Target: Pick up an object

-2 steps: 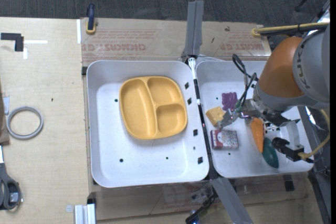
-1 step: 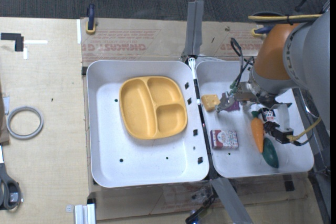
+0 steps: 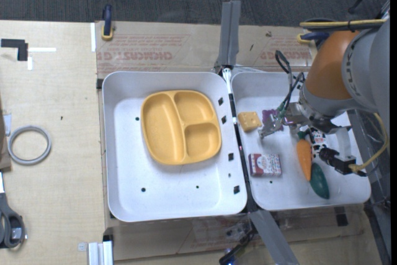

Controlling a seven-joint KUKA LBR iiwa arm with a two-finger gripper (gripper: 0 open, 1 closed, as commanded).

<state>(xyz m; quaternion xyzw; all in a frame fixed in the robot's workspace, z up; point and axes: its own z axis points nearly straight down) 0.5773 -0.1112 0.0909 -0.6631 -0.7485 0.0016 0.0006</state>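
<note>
So, my pincer (image 3: 271,128) low in right bin (image 3: 347,195), beside yellow sponge (image 3: 249,121); can't tell its opening. Sponge looks soft, light, squishy. Grab across flat sides, should compress easily.

Grey arm (image 3: 371,65) with orange band (image 3: 332,66), black cables, yellow hose.

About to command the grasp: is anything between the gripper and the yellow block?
Nothing visible. The gripper hangs in the right bin, just right of the yellow block, bare bin floor between them. The red carton and carrot lie lower, off that line.
</note>
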